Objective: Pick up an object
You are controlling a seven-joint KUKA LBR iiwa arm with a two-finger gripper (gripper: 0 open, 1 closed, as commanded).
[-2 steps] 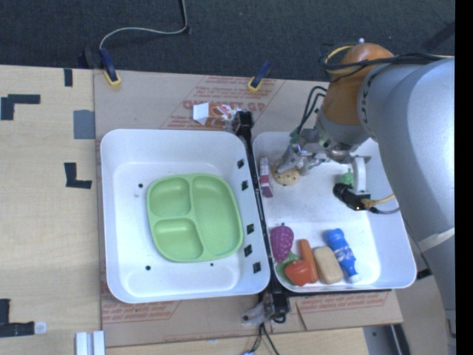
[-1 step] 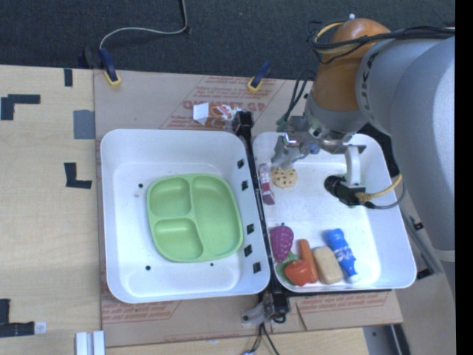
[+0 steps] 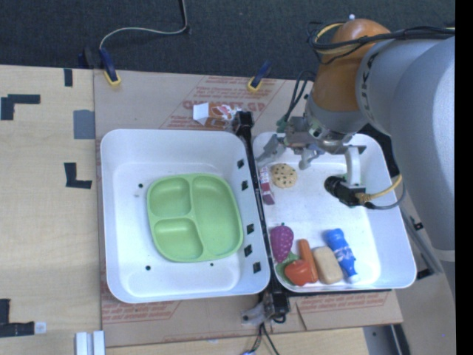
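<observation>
Blue bottle (image 3: 341,254), cap end pointing up-left

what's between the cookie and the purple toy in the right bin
Bare white bin floor; nothing lies between the cookie and the purple toy, as the camera view shows.

Two shallow white bins side by side on the bench (image 3: 44,198). In the left bin (image 3: 118,154), a green divided tray (image 3: 195,217) with three compartments, lying flat near the middle. In the right bin (image 3: 377,220), a round cookie (image 3: 283,175) near the upper left, with the claw (image 3: 294,154) poised just above and beside it, fingers spread apart and nothing between them. Along the near edge, clustered together: a purple grape bunch (image 3: 281,241), a carrot (image 3: 304,251), a red tomato-like piece (image 3: 298,272), a tan bread roll (image 3: 327,265) and a blue bottle (image 3: 341,252). Grey arm (image 3: 414,95) with orange band (image 3: 347,58) reaching in from the right.
</observation>
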